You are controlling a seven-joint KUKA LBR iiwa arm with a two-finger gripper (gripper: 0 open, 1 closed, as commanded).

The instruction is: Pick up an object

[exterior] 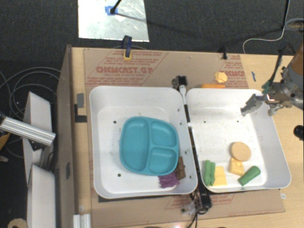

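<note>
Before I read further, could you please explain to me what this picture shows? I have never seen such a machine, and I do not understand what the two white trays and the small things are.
This is one picture from a camera fixed above a workbench, looking down at a slant. The machine is a robot arm reaching in from the right; its gripper hangs over the upper right part of the right bin. Nothing is visible between its fingers.

Two shallow white bins sit side by side on cardboard. The left bin holds a teal divided plate, with a purple piece and a brown piece by its lower right edge. In the right bin, near the front, lie toy foods: a tan round piece, yellow pieces, a green strip and a green pickle-like piece. The robot's job is to pick one up.
</note>
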